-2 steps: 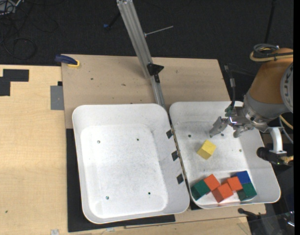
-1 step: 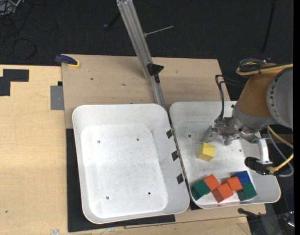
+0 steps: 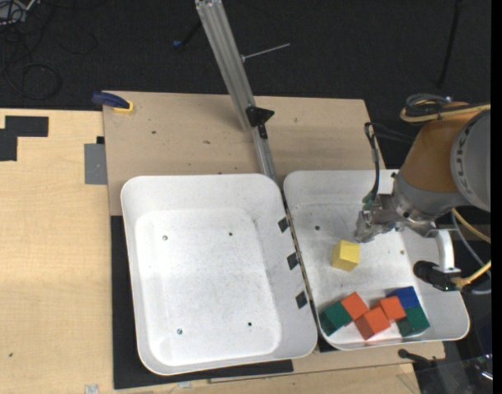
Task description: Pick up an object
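Observation:
A yellow cube (image 3: 346,255) lies near the middle of the right bin (image 3: 325,195). At that bin's front edge sits a cluster of blocks: a green one (image 3: 335,315), two orange ones (image 3: 355,305) (image 3: 391,308), a red-orange one (image 3: 371,323), a blue one (image 3: 408,296) and a dark green one (image 3: 413,325). My gripper (image 3: 367,227) hangs low over the right bin, just up and to the right of the yellow cube, with nothing seen between its fingers. The arm's orange band (image 3: 431,150) rises behind it.
The left bin (image 3: 136,220) lies beside the right one, with black clips (image 3: 294,259) along the shared edge. A slanted aluminium rail (image 3: 235,72) runs from the back down to the bins' junction. Cables hang by the arm at the right.

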